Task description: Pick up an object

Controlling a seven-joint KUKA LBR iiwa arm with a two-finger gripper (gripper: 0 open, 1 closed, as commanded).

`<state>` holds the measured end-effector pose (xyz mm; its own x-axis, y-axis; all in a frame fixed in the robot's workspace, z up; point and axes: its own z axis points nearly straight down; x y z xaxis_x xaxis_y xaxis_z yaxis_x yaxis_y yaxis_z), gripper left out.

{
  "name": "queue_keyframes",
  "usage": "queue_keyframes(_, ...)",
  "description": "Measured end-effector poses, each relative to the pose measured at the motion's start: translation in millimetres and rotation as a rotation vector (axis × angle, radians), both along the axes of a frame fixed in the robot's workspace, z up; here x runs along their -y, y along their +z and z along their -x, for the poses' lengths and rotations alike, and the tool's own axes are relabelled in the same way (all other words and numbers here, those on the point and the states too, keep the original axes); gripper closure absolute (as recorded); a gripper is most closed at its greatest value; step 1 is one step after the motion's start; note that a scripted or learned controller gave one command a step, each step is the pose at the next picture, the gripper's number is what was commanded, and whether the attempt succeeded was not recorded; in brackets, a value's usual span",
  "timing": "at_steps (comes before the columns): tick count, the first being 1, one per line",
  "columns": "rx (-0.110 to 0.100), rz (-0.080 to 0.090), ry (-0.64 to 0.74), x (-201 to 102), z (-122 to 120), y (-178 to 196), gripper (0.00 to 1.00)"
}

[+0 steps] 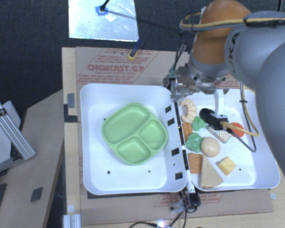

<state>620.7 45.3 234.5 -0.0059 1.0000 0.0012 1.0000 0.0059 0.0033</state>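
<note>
End effector [181, 90], grip unclear, at right bin's [250, 169] far corner, pale ridged toy [188, 109] just beside

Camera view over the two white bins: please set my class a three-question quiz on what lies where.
1. True or false: the green divided plastic plate lies in the shallow white bin on the view's left.
2. Multiple choice: the small yellow cube lies in A) the left bin, B) the shallow white bin on the view's right, C) neither, on the bench.
3. Fill in: the plate has ___ compartments.

Key: 1 true; 2 B; 3 three.
</note>
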Motion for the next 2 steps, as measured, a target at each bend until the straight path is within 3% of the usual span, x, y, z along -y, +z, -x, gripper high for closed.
queue_keyframes(1,-0.002,0.002,-0.004,4.4,-6.5,-14.7,1.00)
queue_keyframes(2,-0.002,0.001,-0.006,7.3,3.6,-7.6,1.00)
